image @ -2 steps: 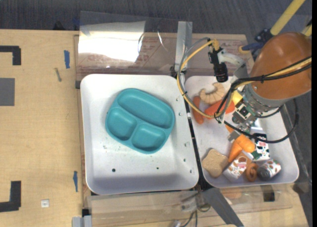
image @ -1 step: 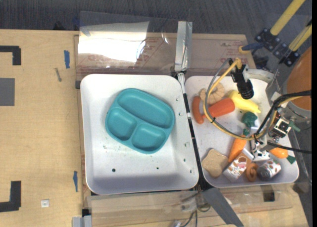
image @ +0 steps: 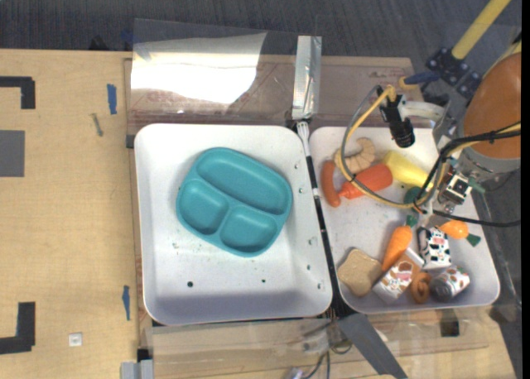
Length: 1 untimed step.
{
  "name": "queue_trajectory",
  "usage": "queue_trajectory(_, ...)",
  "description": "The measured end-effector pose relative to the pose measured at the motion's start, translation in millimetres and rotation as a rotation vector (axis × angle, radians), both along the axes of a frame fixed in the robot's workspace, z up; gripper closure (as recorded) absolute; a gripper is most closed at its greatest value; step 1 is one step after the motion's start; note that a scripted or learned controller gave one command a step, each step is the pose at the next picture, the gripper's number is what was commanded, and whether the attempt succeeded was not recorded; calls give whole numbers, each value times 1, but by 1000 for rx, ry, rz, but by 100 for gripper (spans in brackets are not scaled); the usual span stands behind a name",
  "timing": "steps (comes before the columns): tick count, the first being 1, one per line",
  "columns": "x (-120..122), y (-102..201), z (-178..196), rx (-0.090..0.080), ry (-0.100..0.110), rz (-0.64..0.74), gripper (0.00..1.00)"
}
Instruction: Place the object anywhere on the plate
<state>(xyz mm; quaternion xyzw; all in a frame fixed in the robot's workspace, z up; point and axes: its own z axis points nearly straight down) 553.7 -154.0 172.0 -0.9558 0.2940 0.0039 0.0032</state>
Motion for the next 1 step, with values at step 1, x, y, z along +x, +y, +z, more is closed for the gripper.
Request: queue_trajectory(1,45,-21,39,-5,-12,152,100)
